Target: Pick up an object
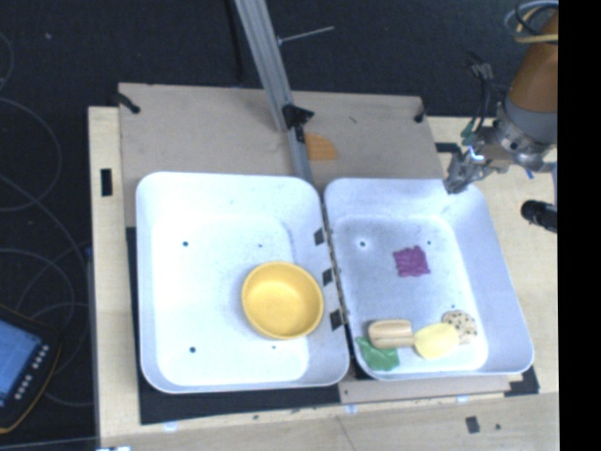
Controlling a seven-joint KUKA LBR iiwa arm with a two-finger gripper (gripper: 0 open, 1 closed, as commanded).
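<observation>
The right bin (488, 242) holds a flat purple piece (411, 261) near its middle. Along its front edge lie a tan cylinder (390, 333), a yellow lump (436, 341), a speckled round cookie (459, 322) and a green scrap (377, 354). A yellow bowl (282, 300) sits in the left bin (178, 214). My gripper (458, 175) hovers over the right bin's far right corner, well away from every object, with nothing seen in it.
A slanted metal rail (268, 64) runs down from the top to the gap between the bins. An orange patch (319, 147) lies on the board behind them. A black clamp (539, 214) sticks out at the right.
</observation>
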